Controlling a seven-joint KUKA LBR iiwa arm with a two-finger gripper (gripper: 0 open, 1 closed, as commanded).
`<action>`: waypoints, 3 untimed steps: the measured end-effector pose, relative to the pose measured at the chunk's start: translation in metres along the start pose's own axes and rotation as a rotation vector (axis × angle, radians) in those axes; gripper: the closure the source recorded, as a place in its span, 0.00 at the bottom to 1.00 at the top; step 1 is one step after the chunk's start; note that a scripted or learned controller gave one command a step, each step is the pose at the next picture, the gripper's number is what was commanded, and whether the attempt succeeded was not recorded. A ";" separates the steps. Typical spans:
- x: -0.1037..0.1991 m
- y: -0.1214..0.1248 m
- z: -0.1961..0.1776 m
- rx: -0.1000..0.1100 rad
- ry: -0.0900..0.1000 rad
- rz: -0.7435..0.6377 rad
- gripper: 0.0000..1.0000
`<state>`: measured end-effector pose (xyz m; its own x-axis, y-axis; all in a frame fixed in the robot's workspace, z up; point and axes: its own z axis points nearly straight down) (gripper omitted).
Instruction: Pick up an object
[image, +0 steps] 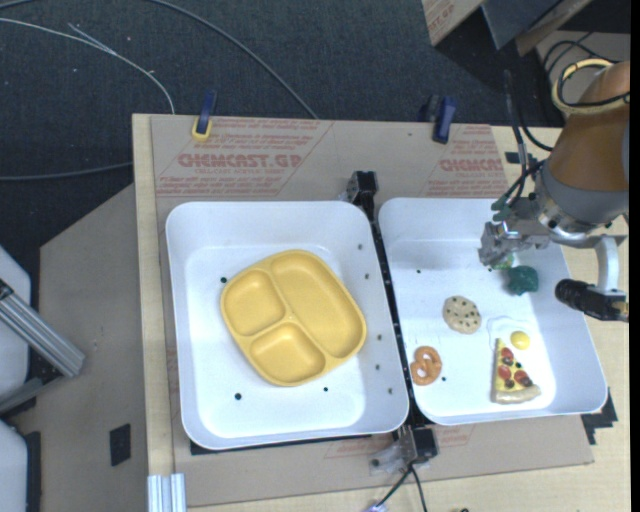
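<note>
1 cookie (461, 314), 1 pretzel (425, 365), 1 pizza slice (512, 373)

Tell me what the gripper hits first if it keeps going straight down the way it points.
Probably the bare floor of the right bin, just left of the green object. The gripper points down near it, though depth is unclear, so it may clip that object.
</note>
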<state>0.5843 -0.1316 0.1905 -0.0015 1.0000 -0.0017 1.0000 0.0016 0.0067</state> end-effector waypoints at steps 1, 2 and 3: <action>0.002 0.012 -0.056 -0.001 0.000 0.000 1.00; 0.061 0.030 -0.048 0.004 0.003 -0.005 1.00; 0.115 0.043 -0.055 0.003 0.003 -0.005 1.00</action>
<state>0.6270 -0.0162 0.2458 -0.0065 1.0000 0.0016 1.0000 0.0065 0.0036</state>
